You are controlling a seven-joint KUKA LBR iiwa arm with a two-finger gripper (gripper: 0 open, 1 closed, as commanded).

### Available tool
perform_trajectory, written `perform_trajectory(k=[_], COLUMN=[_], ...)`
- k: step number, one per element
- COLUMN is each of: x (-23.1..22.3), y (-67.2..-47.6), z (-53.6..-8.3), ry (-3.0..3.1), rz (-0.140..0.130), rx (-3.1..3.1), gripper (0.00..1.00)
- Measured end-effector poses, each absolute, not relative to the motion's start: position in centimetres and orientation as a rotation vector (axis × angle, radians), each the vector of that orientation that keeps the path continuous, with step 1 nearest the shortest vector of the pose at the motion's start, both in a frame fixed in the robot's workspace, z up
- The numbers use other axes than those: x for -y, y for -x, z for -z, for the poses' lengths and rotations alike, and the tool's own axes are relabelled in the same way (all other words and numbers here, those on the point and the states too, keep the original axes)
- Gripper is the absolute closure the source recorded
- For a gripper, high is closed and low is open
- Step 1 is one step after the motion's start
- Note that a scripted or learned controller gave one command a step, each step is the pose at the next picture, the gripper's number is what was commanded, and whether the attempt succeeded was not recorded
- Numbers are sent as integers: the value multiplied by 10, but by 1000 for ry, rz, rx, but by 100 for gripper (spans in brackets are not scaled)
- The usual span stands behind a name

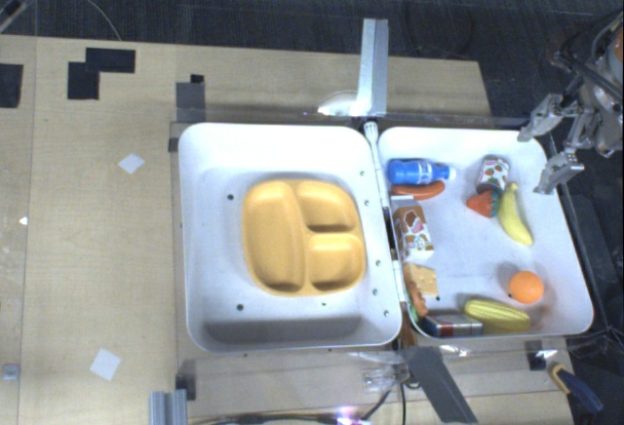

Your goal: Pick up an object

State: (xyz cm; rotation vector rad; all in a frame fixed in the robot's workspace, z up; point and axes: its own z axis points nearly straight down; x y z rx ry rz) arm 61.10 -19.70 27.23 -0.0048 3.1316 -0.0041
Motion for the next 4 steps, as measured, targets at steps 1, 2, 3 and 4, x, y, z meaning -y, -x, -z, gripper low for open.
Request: perform_trajectory(k=[1,2,3,4], x=[187,186,119,175], y=[-671,-660,-658,-660], z=[-174,-128,-88,-88], ry=[-384,-302,-655,-733], rz=[-1,0,-5,0], rx=[-3111,-3119,-3066,-3055], gripper=[0,0,0,0])
